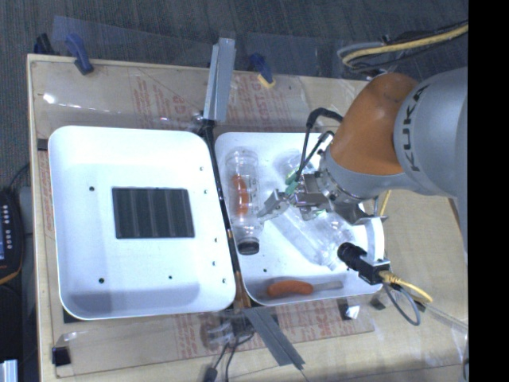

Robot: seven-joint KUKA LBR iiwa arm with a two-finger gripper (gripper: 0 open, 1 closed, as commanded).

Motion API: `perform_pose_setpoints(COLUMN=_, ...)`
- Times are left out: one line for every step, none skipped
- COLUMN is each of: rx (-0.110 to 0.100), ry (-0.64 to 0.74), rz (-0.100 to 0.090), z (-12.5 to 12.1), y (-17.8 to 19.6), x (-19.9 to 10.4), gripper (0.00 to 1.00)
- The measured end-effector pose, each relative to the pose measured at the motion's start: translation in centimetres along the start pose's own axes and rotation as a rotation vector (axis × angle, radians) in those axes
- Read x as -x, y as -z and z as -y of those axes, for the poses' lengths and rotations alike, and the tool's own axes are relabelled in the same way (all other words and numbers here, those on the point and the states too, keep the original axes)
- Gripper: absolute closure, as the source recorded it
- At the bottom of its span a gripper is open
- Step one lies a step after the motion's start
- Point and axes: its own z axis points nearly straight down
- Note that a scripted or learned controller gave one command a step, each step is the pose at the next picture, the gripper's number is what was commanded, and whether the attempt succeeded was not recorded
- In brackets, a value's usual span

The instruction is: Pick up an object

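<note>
The arm [398,134] is seen reaching into the right bin [238,146] at centre-right of the frame, with the pincer [296,199] low over clear plastic items; whether it is spread or pressed together cannot be told. A clear bottle [242,197] is found along that bin's left side, and an orange object [289,288] near its lower edge.

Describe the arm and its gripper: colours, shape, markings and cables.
The arm is a thick, rounded grey body with a glossy orange band above the wrist and dark KUKA lettering on the grey shell. A thin black cable loops beside the band. The gripper is a metallic assembly with small green parts.
</note>
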Motion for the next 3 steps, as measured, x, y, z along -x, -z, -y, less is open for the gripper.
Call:
perform_pose_setpoints(rx=0.000, ry=-0.026, rz=0.001, z=-0.4, y=-5.0, x=0.2, gripper=0.00)
perform_pose_setpoints(rx=0.005, ry=0.014, rz=0.007, z=-5.2, y=-12.0, x=-0.1, gripper=0.00)
perform_pose_setpoints(rx=0.003, ry=0.020, rz=0.005, z=-5.2, y=-11.0, x=-0.3, gripper=1.00)
